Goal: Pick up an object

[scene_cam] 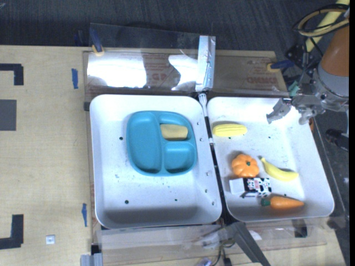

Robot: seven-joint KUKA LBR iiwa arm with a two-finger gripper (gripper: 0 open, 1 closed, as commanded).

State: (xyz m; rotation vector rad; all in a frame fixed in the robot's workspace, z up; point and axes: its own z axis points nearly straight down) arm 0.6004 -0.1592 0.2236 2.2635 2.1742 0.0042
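Camera view shows the pincer (pixel 289 111) spread and holding nothing above the right bin's (pixel 321 165) far corner.

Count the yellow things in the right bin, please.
2: a corn cob near the bin's left wall, toward the back, and a banana right of the orange pumpkin. None seems hidden.

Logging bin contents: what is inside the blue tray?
The blue tray in the left bin holds one yellowish block in its upper right compartment. The tray floor under that block is covered.
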